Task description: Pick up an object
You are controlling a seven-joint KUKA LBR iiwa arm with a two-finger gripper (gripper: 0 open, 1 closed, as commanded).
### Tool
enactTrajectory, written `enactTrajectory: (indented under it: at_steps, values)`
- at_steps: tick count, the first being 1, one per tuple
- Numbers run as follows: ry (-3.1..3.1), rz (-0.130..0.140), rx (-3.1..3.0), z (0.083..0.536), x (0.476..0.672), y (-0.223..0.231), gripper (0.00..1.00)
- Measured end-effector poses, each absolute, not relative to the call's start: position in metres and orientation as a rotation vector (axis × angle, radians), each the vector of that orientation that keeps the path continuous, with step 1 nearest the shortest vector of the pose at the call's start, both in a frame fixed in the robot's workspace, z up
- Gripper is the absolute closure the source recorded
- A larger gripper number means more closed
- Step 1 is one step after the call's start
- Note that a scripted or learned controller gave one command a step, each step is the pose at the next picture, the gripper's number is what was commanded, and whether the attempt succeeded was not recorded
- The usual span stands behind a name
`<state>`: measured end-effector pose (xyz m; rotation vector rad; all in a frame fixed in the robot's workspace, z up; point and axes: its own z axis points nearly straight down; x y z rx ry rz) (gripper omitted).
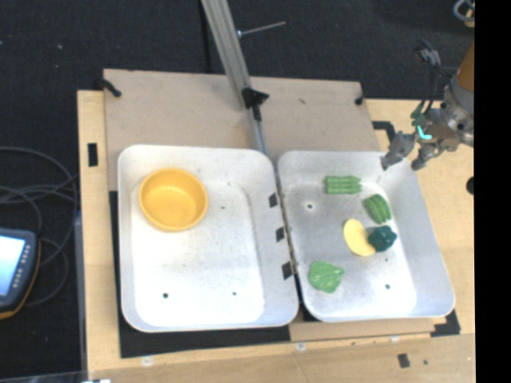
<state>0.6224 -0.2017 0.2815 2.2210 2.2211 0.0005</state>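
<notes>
The pick has not yet happened, as far as the view shows: the two-finger gripper (pixel 406 155) hangs over the upper right corner of the right shallow white bin (pixel 399 298), and its jaws stand apart with nothing between them. Every candidate object lies loose in that bin. A ridged green oblong toy (pixel 342 185) sits near the top, closest to the gripper. Below it and to the right lies a darker green ribbed toy (pixel 378 208). A yellow oval piece (pixel 357 238) touches a dark teal lump (pixel 383 238) at mid-bin, and a light green leafy toy (pixel 325 276) rests nearer the lower left. The left shallow white bin (pixel 200 294) holds a round yellow plastic bowl (pixel 173 199) in its upper left part. Descent, closing and lifting all appear to remain.
</notes>
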Motion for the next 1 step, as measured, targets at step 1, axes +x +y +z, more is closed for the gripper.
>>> enactTrajectory:
  at_steps: [1]
  values:
    - [2.221, 0.001, 2.221, 0.2816, 0.6225, -0.2017, 0.00]
